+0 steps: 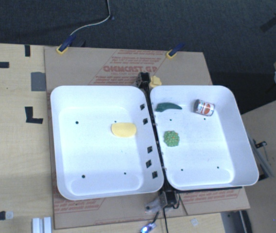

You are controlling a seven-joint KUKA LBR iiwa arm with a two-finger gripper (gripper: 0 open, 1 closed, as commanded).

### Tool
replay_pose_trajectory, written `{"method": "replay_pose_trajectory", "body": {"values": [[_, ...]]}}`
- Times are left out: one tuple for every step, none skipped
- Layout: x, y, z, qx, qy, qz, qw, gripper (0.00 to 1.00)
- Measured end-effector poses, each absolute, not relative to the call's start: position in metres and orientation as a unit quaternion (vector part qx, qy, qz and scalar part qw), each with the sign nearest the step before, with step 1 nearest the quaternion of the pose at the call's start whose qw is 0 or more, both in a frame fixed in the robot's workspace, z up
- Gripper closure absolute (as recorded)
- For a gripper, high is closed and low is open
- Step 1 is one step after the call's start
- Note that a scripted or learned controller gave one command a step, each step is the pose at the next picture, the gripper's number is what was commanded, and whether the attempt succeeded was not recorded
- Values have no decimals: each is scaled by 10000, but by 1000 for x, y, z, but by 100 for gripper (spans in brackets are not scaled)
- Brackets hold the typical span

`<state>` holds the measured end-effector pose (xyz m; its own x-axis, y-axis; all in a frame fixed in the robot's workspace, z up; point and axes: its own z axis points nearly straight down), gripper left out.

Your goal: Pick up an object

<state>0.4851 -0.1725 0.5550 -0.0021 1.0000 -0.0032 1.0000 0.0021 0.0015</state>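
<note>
Nearest the lens, a dark clamp with cabling [164, 200] sat at the lower end of the seam where the two bins met, over the front edge of a cardboard sheet [128, 67] printed in red. The left bin [60, 144] and right bin [242, 130] lay rim to rim, joined along the seam by a row of small black clips [150, 149]; a black fitting with a yellow piece [155, 81] marked the seam's far end.

Left bin: one yellow oval object [124, 129] lay right of the floor's centre, apart from every wall, with open white floor on all sides and the widest room toward the left and near walls.

Right bin: a dark green elongated piece [167, 107] lay close to the seam wall near the far side. A green knobbly clump [171, 139] lay nearer the camera, also close to the seam wall, apart from the green piece. A small can with a red label [204, 108] lay on its side toward the far wall, well clear of both green items. The near and right parts of this floor were open.

Surroundings: the sheet was held at its far edge by two yellow-and-blue clamps [65, 44] [175, 50] on a pale wooden bench [11, 144] bearing black tape marks [31, 114]. Dark flooring [177, 13] lay beyond, crossed by a pale cable [96, 21].

End effector: its opening could not be told.
</note>
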Motion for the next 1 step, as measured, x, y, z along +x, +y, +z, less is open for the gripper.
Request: {"method": "replay_pose_trajectory", "body": {"values": [[486,-172,566,7060,7082,-5,28,100]]}}
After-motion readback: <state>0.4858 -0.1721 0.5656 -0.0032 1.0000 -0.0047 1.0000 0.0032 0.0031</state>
